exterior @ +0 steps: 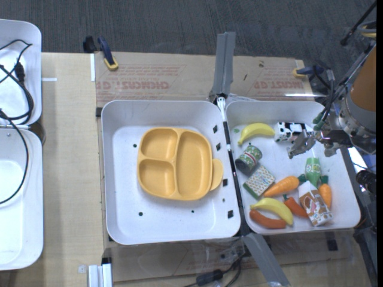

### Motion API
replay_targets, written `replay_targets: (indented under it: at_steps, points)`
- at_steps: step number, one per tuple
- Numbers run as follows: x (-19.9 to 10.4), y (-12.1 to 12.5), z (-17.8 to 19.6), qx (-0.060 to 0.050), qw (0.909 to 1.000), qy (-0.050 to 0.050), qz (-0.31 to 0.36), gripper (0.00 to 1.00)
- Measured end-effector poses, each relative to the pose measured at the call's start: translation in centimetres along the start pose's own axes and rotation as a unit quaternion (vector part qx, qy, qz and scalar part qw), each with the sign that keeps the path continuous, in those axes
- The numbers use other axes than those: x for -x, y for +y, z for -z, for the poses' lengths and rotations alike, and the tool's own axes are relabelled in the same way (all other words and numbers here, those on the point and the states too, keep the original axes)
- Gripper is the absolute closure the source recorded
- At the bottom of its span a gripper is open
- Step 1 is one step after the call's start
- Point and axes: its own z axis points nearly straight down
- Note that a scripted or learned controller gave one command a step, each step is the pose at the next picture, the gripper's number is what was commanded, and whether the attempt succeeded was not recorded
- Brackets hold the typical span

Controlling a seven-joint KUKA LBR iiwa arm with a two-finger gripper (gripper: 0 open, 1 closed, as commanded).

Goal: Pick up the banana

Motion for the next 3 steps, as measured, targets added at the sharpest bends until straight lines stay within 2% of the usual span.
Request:
replay_targets:
  at_steps: [1,2,3]
  points:
    - [-3.2,9.8,-5.9,0.000,0.9983,0.000,-0.058,0.00]
    - [-1.1,13.5,-15.1,0.009,0.9808,0.001,-0.195,0.00]
    - [-0.8,15.8,-16.0,0.011,0.9842,-0.001,-0.177,0.00]
